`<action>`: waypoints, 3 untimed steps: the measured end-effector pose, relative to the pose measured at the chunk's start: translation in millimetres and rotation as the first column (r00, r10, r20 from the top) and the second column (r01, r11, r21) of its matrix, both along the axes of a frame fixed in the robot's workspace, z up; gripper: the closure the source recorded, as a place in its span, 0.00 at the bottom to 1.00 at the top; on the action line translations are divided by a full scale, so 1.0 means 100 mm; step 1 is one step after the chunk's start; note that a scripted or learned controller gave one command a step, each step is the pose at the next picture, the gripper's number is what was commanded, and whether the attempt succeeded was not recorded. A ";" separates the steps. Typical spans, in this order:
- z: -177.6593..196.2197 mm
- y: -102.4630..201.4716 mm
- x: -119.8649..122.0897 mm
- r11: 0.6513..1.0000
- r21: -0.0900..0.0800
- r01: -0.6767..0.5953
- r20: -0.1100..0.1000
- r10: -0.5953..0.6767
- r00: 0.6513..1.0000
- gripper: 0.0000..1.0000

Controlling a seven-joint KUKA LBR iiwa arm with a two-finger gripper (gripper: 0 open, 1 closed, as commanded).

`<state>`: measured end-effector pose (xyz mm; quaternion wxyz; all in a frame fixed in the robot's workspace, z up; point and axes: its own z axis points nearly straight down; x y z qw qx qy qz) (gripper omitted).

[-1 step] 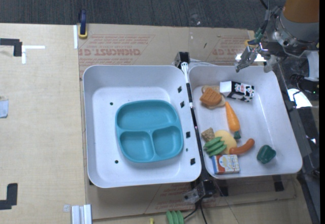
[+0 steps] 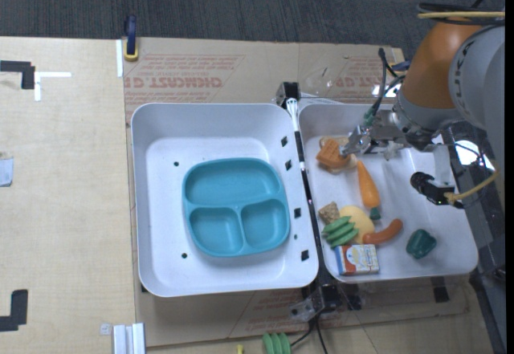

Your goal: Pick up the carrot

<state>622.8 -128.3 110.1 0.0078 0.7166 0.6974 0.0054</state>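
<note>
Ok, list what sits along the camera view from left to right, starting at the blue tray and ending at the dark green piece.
Blue tray → green beans → carrot → sausage → dark green pepper.

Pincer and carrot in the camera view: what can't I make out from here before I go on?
- Pincer: too small to tell whether it touches the carrot.
- Yellow item: partly hidden by the green vegetable; identity unclear.
- Small carton: print too small to read.
</note>
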 end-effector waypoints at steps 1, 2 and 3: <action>-0.05 -0.11 -0.46 1.000 0.002 0.028 0.012 -0.028 1.000 0.00; -0.07 0.02 -0.84 0.985 0.005 0.171 0.016 -0.171 0.985 0.00; 0.01 0.01 -0.84 0.985 0.005 0.173 0.011 -0.173 0.985 1.00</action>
